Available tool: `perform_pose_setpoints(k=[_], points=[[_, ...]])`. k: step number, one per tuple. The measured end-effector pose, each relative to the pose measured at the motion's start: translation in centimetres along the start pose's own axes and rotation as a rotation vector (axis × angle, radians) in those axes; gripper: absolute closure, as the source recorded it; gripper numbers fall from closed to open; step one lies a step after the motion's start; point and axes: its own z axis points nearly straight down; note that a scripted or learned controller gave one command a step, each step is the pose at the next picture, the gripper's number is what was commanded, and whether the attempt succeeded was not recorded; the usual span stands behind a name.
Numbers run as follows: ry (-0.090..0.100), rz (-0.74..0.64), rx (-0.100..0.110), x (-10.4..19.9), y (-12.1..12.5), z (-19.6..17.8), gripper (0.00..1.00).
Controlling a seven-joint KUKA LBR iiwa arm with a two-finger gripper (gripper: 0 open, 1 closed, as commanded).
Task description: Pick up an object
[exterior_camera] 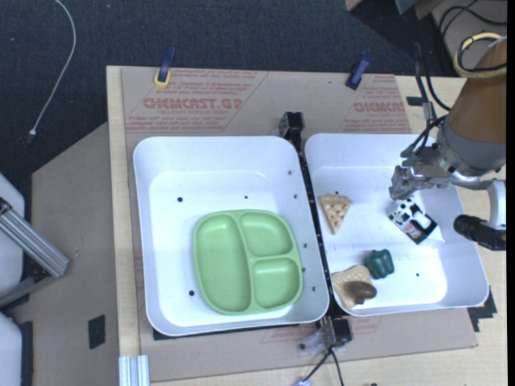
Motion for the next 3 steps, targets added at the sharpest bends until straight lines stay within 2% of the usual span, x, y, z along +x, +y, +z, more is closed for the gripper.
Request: perform_pose_setpoints(k=[1, 3], points=[[0.002, -0.004, 0.004, 4.8, -0.2, -1.2, 1.0], [0.004, -0.004, 0.009, 14.7, -0.6, -0.5, 1.0]])
